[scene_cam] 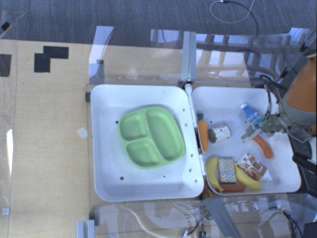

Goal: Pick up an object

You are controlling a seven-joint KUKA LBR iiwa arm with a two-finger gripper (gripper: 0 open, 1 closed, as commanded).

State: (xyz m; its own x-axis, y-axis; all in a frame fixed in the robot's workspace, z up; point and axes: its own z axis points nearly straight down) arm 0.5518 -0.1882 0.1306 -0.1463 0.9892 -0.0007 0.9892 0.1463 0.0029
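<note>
While the green divided plate (151, 137) lies in the left bin (104, 182), far left of the gripper (253, 129), the carrot (203, 135) and small can (219, 133) sit nearer. The gripper hangs low in the right bin (292, 182), reaching leftward from the arm (299, 95); its grip cannot be told. A blue bottle (250, 113) lies just above it, a sausage (263, 146) just below-right.

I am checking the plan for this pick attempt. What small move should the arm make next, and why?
Probably a short descent straight down. The gripper hovers in the right bin, just left of the orange sausage and below the blue bottle, with nothing seen between its fingers. If the sausage is the target, a slight shift toward it first would likely help, since the gripper sits beside its upper end.
</note>
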